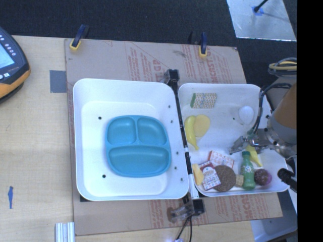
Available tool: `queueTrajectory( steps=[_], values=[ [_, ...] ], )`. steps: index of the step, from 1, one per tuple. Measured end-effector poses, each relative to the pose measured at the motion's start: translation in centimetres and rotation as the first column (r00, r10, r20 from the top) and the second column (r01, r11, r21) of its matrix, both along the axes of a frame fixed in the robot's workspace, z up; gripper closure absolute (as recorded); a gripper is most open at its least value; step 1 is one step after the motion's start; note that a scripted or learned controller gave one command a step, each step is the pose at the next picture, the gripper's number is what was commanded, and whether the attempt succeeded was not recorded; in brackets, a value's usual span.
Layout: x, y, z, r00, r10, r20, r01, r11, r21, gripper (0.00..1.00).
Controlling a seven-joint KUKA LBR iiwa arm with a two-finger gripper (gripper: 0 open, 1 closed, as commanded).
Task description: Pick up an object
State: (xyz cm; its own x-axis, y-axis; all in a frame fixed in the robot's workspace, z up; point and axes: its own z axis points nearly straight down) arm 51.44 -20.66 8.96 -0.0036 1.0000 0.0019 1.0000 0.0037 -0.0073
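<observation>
The table (35,150) stretches out pale and woody, with a brown cardboard sheet (151,59) laid across it. I'll take the left bin (83,135), big and white, as my marker. Inside it, dead centre, sits a blue divided plate (137,146), three compartments, lying flat.

Touching that bin's right wall is the right bin (227,92), the same shallow white sort. The arm (285,117) reaches in over the right bin's far right side, well apart from the left bin, and the jaws (246,144) hang low over the right bin's middle-right; they look slightly parted, metal tips splayed, nothing caught between them that I can see.

Just beside the left bin's right wall lie two yellow banana-like pieces (196,129). Further right, at the right bin's near edge, a brown round cookie (225,177) rests against red-and-white packets (214,165). A green bottle (248,171) stands right of the cookie, just below the jaws. A dark reddish ball (262,176) sits right of the bottle. Up at the right bin's back wall there's a small speckled packet (204,100). Far left of the left bin, a yellow-and-grey handheld controller (10,62) pokes in at the table edge.
</observation>
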Motion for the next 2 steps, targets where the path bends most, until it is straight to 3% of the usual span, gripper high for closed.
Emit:
queueTrajectory(
  steps=[1, 2],
  values=[
    [0.1, -0.2, 1.3, 1.0, 0.0, 0.004, 0.0, 1.0, -0.002, 1.0],
    [1.7, 6.5, 1.1, 1.0, 0.008, 0.003, -0.008, 1.0, 0.001, 1.0]
  ],
)
